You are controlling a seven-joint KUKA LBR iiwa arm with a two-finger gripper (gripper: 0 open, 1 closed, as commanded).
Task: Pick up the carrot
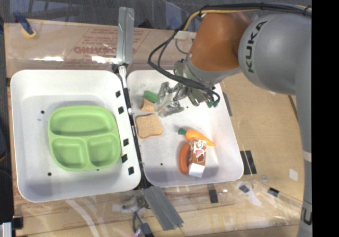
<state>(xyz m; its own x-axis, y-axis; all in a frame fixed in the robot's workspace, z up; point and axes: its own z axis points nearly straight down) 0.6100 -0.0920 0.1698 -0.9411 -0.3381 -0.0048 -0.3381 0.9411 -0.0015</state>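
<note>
- Fingers (pixel 170 104): metallic, hanging over the upper part of the right bin (pixel 225 169); whether they are spread or pressed together cannot be told, and nothing is seen between them.
- Small tan piece (pixel 148 105): just left of the fingers, with a green item (pixel 150 95) just above it.
- Slice of bread (pixel 150 126): just below and slightly left of the fingers, lying flat on the bin floor.
- Carrot (pixel 195 135): below and to the right of the fingers, apart from them, orange with a green top pointing left; it lies in the right bin.
- Sausage (pixel 184 157) and small carton (pixel 198 157): beyond the carrot, side by side, the carton touching the carrot's lower edge.
- Arm wrist with orange band (pixel 214 40): above and right of the fingers.
- Left bin (pixel 21 124): well to the left of the fingers, holding a green divided tray (pixel 83 137).
- Surface (pixel 265 140): brown, carrying both bins.
</note>
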